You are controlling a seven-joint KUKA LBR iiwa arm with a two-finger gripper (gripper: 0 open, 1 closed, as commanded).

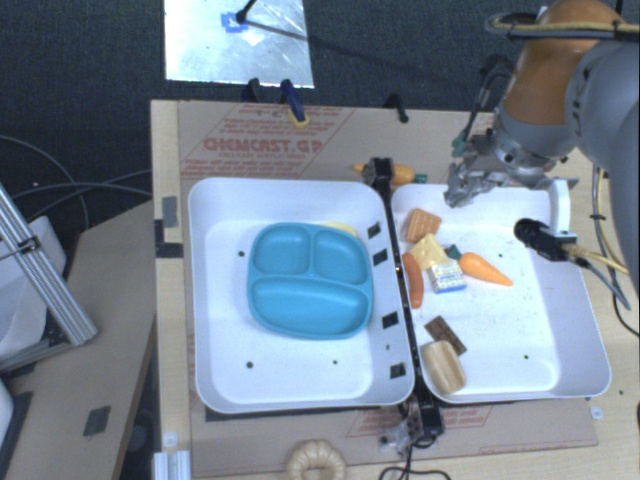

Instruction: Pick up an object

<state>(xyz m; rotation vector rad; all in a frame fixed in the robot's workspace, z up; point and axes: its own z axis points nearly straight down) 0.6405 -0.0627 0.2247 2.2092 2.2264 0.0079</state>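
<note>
The nearest pick for me is the tan wafer block (421, 224), lying in the right bin (570, 353) just below and to the left of my gripper (462, 194). Under it sit a pale cheese wedge (431, 252) and a small blue-and-white packet (447, 279), all three touching or nearly so. The orange carrot (485, 269) lies a little apart to their right, below my tips, with bare floor around it. I judge it the cleaner target.

My tips hang above the bin's upper left corner with nothing between them; at this slant I cannot tell how wide they stand.

To do this well I should come straight down over the carrot's middle, set my jaws across its narrow width, and close only once both pads are level with it, or it may roll away.

The bin floor is smooth, white and shallow, so things may slide. A long orange sausage (413, 280) hugs the wall by the divider, awkward to reach. Farther below me are a brown chip (445, 335) and a tan bread piece (443, 367). The left bin (220, 268) holds a blue divided plate (310, 279).
</note>
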